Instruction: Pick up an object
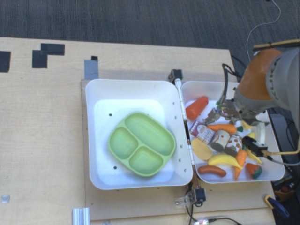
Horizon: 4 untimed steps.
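You see the gripper (220,113) low over the right bin (277,174), at the heap's upper edge, with the grey arm (281,78) and its orange band reaching back behind it. You cannot tell from this angle whether it is spread or pressed together, and nothing shows as held in it. Just under its tip lies a carrot (224,127), so near that touch cannot be ruled out. Just to the tip's left, toward the wall between the bins, lies a red pepper (197,107). Below the carrot sit a purple packet (204,134) and a brown block (228,142), side by side. Farther below the tip come a yellow disc (201,149), a banana (225,160) and, last, a sausage (212,170) near the bin's lower wall. Well off to the gripper's left, across the dividing wall, the left bin (91,125) holds a green plate (142,144) with three compartments, lying flat.
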Tool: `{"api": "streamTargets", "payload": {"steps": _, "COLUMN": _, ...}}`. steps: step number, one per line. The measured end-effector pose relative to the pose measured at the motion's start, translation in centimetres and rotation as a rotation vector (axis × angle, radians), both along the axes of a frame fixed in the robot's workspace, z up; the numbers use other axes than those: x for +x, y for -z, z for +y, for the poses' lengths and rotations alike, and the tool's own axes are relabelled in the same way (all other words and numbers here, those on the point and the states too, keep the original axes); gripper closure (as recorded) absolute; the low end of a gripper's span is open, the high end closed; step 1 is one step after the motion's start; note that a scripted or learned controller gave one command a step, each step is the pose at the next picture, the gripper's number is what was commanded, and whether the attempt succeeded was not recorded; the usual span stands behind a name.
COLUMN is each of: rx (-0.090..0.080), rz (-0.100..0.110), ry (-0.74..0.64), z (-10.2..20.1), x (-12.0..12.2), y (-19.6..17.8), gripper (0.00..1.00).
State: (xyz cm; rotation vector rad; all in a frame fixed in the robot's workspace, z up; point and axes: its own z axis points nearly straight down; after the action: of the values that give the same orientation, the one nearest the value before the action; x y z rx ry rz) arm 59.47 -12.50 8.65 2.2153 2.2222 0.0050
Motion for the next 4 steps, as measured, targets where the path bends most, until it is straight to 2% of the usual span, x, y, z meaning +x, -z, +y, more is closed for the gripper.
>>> {"api": "streamTargets", "payload": {"steps": 1, "rx": -0.001, "rz": -0.008, "ry": -0.001, "z": 0.0, "x": 0.2, "y": -1.2, "gripper": 1.0}}
{"api": "streamTargets", "payload": {"steps": 2, "rx": -0.002, "rz": 0.0, "ry": 0.001, "z": -8.2, "x": -2.1, "y": -9.7, "gripper": 1.0}}
{"api": "streamTargets", "payload": {"steps": 3, "rx": 0.001, "rz": 0.001, "ry": -0.003, "z": -1.0, "x": 2.7, "y": -12.3, "gripper": 1.0}}
{"api": "streamTargets", "payload": {"steps": 4, "rx": 0.0, "rz": 0.002, "ry": -0.002, "z": -1.1, "x": 2.7, "y": -12.3, "gripper": 0.0}}
